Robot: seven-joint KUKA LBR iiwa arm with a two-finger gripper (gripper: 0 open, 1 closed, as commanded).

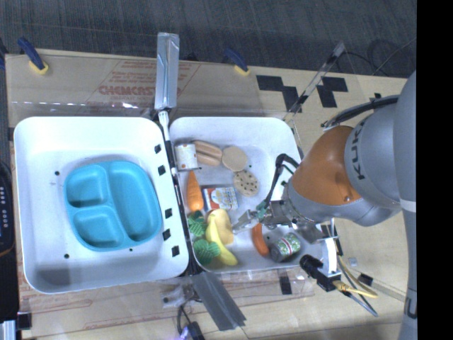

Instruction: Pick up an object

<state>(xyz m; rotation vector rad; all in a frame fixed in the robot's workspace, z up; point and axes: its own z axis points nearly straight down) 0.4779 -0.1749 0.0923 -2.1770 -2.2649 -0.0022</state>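
cardboard-topped bench (106, 76), dark carpet (106, 6) behind

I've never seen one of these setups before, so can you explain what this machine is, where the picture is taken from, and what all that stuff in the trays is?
This is one picture from a camera fixed above a bench, looking down at a slant. The grey machine with the orange band is a robot arm reaching in from the right. Its hand is low over the right white bin; I cannot tell whether it holds anything. That bin holds toy food: a banana, a carrot, a hot dog bun, two round crackers, something green and a small can. The left white bin holds a blue divided tray.
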